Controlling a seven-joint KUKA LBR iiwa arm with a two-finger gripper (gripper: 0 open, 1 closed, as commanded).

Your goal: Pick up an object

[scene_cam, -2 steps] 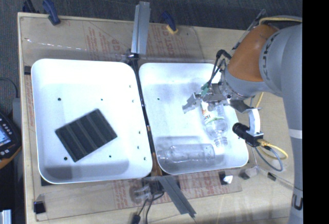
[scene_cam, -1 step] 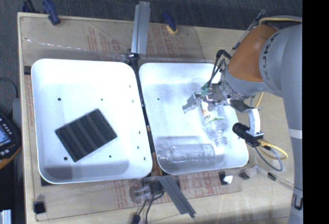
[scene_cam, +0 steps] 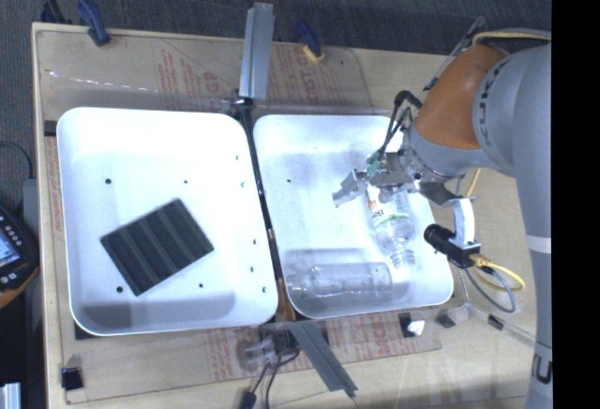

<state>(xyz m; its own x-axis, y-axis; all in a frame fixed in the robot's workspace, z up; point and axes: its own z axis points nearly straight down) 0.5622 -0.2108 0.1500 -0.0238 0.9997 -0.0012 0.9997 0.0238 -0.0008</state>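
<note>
A clear bottle (scene_cam: 339, 280) lies along the right bin's (scene_cam: 309, 135) near wall. Just beyond it, the gripper (scene_cam: 375, 187) hangs over a second, smaller bottle (scene_cam: 394, 231); its grip cannot be judged. Nothing looks lifted yet.

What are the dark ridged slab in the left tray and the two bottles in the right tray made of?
The slab looks like matte black rubber or foam, judging by its dull ridges. Both bottles look like clear glossy plastic: the white tray shows through them.
</note>
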